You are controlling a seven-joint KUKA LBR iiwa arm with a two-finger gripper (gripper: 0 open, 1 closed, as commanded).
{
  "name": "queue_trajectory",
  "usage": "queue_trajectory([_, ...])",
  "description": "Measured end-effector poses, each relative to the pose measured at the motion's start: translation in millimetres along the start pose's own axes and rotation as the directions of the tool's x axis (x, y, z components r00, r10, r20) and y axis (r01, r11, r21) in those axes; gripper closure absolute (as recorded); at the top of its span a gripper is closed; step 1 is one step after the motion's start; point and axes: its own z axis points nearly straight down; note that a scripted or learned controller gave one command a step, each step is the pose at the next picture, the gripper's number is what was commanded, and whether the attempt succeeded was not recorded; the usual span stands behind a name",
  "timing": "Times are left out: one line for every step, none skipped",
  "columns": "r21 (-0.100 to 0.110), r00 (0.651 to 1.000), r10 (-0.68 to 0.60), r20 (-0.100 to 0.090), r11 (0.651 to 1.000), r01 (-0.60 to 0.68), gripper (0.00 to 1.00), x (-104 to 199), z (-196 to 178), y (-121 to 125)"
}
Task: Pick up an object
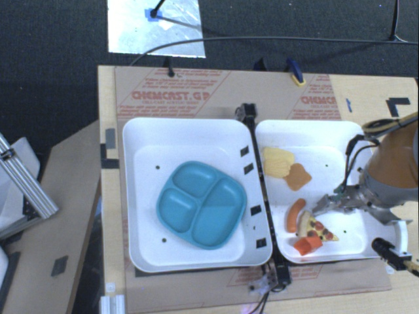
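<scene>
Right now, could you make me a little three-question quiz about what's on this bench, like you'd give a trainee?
1. True or false: the blue divided plate lies in the same bin as the pizza slice.
2. Multiple choice: which item lies closest to the gripper? A) the yellow chip-like piece B) the hot dog C) the blue divided plate
3. Fill in: the red piece sits near the ____ edge of the right bin, as the camera sees it.

Key: 1 false, the plate is in the left bin. 2 B. 3 lower.
</scene>
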Motion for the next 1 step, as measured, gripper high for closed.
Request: queue_trajectory([-0.003,1.000,-0.001,-0.001,1.000,0.001,1.00,0.7,-11.7,1.4])
